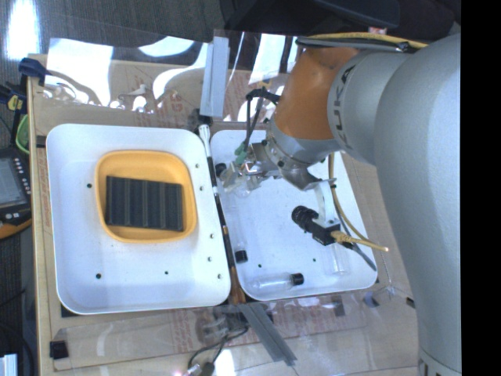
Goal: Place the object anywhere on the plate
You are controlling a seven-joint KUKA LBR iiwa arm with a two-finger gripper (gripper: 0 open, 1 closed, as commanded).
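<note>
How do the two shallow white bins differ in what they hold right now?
The left white bin holds a yellow plate with a dark ribbed insert; the right white bin holds a small clear tube with a dark cap near its front edge. The grey arm's gripper sits over the right bin, not the left. Both are shallow, white, with rounded corners.

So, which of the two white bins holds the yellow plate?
The left bin, the one farther from the arm, holds the yellow plate, with a dark ribbed insert on it. The right bin has small dark and clear items instead.
</note>
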